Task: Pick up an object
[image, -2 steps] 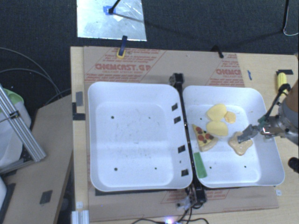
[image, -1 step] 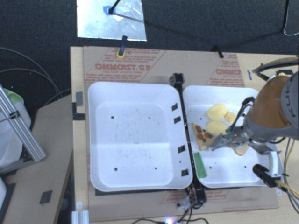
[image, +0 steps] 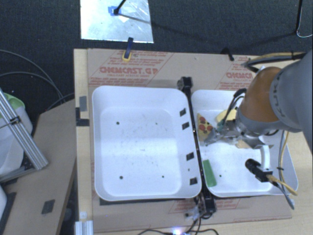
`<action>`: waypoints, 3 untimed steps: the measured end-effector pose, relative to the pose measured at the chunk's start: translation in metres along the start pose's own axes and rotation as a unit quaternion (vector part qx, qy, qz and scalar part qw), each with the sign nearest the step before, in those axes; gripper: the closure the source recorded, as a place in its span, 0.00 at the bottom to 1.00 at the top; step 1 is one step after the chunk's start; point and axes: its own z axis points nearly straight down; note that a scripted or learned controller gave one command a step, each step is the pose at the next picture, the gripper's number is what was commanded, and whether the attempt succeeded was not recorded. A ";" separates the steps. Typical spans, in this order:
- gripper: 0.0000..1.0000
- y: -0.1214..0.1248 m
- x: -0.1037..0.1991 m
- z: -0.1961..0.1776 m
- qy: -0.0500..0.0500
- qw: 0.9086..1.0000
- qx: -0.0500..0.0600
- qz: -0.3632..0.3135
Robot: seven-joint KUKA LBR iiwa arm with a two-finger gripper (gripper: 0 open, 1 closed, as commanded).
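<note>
The grey arm with its orange band (image: 259, 99) is reaching in from the right of the frame and hanging over the shallow white right-hand bin (image: 230, 187). Its two-finger gripper (image: 211, 137) is sitting low at the left-centre of that bin, close to the divider between the two bins; whether it is open or closed cannot be told from here, as the metal parts are blurring together.

Just above and left of the gripper, a small yellow card-like object with red spots (image: 203, 124) is lying against the bin's left wall. A pale yellow object (image: 226, 115) is showing partly from under the wrist, right of the spotted one. A flat green rectangular strip (image: 209, 173) is lying in the lower left of the same bin, apart from the gripper.

The shallow white left-hand bin (image: 105, 102) is occupying the middle of the frame. Both bins are resting on a brown cardboard sheet with red print (image: 146, 65). A shiny metal plate (image: 98, 13) is lying on the dark floor at upper left.
</note>
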 end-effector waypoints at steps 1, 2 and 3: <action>0.00 0.062 0.058 -0.105 0.000 1.000 -0.004 -0.002; 0.00 0.117 0.202 -0.098 0.003 1.000 0.000 -0.004; 0.00 0.116 0.269 -0.117 0.002 1.000 0.002 -0.001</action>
